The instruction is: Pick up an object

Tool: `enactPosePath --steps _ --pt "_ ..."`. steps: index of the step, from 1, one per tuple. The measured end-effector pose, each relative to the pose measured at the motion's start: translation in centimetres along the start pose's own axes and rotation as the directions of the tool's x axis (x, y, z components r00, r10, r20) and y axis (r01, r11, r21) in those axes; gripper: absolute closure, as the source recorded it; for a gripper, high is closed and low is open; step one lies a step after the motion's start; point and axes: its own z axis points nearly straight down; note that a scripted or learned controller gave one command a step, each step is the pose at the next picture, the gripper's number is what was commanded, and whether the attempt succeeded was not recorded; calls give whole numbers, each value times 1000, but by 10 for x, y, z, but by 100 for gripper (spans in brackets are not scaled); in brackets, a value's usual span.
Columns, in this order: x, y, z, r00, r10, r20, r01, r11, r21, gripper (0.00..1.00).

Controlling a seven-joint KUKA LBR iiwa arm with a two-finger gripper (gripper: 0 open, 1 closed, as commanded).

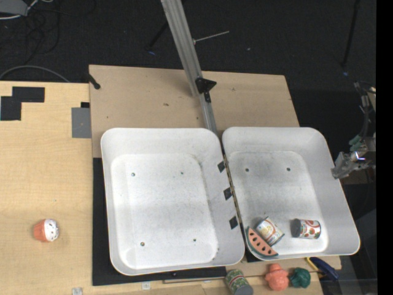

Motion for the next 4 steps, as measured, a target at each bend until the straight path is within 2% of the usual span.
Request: enactPosePath --steps 1,3,4 --pt "53 18 15 1000 -4 -6 4 1000 8 100" --pt "143 65 22 1000 -3 -4 3 1000 5 100" --pt "192 78 36 1000 -2 -4 2 1000 8 100"
